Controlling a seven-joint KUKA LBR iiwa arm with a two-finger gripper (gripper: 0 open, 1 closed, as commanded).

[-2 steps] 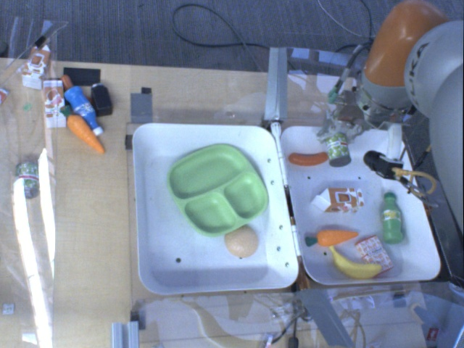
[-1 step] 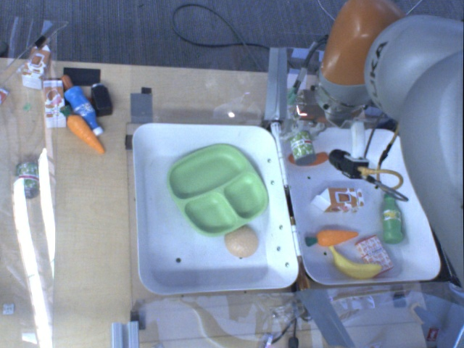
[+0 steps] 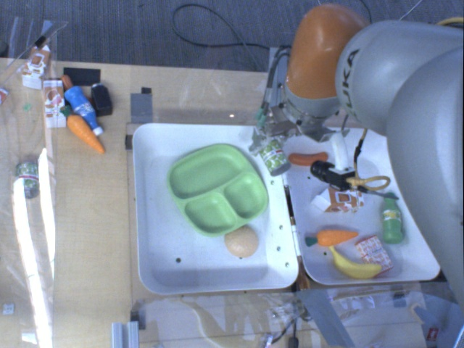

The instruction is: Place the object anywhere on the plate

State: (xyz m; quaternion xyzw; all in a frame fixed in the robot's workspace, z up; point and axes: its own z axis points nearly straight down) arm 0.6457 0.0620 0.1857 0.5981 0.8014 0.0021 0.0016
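A yellow banana [image 3: 355, 264] lies at the near edge of the right bin [image 3: 417, 270], closest to the camera, with a small red-and-white packet [image 3: 372, 250] touching it and a carrot [image 3: 335, 237] just beyond. The task's thing, a small can with a green label [image 3: 274, 155], sits tilted directly under the claw [image 3: 271, 141], above the seam between the two bins and just off the plate's far right corner. The claw's tips meet the can's top, but whether it pinches the can cannot be told. The green divided plate [image 3: 217, 188] lies in the left bin [image 3: 156, 252], and a tan round potato [image 3: 241, 242] touches its near rim. Farther right lie a red sausage [image 3: 308, 158] and a green bottle [image 3: 392, 220]. On the tabletop [image 3: 87, 216], far left, rests another carrot [image 3: 85, 134].
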